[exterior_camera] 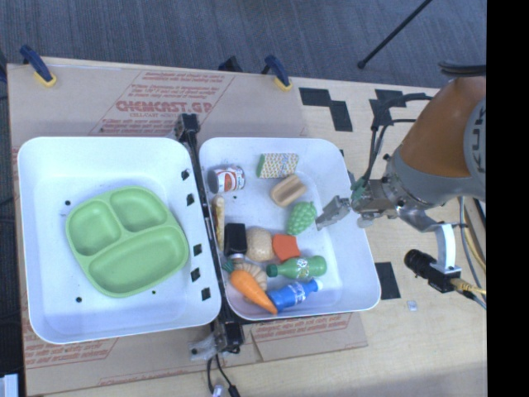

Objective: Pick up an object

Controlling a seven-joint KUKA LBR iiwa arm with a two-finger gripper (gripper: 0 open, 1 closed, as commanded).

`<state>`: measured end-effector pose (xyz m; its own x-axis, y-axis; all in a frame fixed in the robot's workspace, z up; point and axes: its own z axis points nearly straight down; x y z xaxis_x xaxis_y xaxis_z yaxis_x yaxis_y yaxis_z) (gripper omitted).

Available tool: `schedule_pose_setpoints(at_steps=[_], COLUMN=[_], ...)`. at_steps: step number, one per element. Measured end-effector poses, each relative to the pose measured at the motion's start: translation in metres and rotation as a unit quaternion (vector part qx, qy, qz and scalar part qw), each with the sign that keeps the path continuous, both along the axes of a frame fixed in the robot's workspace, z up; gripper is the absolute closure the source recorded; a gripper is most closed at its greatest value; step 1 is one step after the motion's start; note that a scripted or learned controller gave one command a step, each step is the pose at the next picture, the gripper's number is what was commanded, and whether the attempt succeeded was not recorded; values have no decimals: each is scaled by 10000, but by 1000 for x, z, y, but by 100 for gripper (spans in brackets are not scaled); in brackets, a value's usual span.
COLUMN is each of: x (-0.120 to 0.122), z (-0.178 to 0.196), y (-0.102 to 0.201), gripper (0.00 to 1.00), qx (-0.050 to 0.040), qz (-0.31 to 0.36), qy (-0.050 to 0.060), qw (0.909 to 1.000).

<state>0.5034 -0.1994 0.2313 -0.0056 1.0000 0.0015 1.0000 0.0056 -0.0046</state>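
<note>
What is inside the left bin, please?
The left bin holds a green divided plate, and its three compartments hold nothing. The bin floor under the plate is covered, so I cannot see it.

Toy food (273, 238) in right bin (351, 222)

Glossy white plastic bins (50, 304); matt green plastic divided plate (124, 238); printed brown cardboard (165, 98) over the pale wood bench (430, 337).
</note>
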Motion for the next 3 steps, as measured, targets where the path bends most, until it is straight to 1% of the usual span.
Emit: schedule_pose_setpoints(at_steps=[1,2,3], x=[49,0,1], z=[-136,-138,-129], y=[70,95,99], gripper=[0,0,100], qx=[-3,-69,-33], qz=[12,-43,0], qy=[7,-31,-5], qw=[10000,10000,10000])
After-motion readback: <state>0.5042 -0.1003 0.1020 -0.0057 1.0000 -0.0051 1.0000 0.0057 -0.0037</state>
